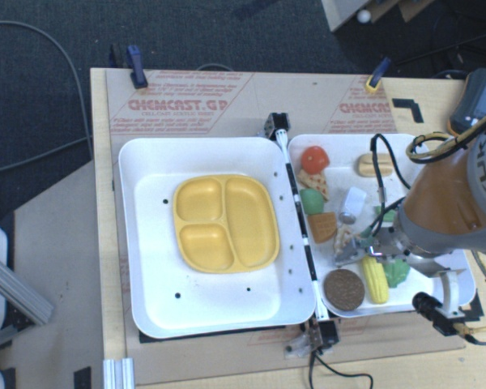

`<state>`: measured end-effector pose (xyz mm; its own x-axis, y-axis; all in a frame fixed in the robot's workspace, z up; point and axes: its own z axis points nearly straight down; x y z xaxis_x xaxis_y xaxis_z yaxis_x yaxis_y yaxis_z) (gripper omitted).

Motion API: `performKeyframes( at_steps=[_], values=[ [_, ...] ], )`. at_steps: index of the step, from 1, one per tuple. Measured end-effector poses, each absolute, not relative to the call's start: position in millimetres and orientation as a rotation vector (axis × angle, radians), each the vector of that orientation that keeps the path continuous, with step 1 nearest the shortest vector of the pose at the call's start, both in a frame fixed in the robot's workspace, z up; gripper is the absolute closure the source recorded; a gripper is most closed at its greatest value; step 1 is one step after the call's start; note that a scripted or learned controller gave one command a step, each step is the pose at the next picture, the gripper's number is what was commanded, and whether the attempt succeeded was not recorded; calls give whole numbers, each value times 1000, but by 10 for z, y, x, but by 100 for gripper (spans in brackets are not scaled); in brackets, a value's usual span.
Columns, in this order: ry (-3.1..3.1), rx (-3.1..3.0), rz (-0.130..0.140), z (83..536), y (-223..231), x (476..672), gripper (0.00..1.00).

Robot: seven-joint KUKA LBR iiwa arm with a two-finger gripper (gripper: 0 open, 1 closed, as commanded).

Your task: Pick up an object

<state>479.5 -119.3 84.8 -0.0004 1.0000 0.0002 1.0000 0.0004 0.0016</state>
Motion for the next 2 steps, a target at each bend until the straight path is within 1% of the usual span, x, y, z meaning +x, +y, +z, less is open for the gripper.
performKeyframes(
  at_steps=[1,2],
  values=[
    [2217,2219,2,946,-1202,4799,100],
    [2223,2221,1,1845,-85,5039,100]
  ],
)
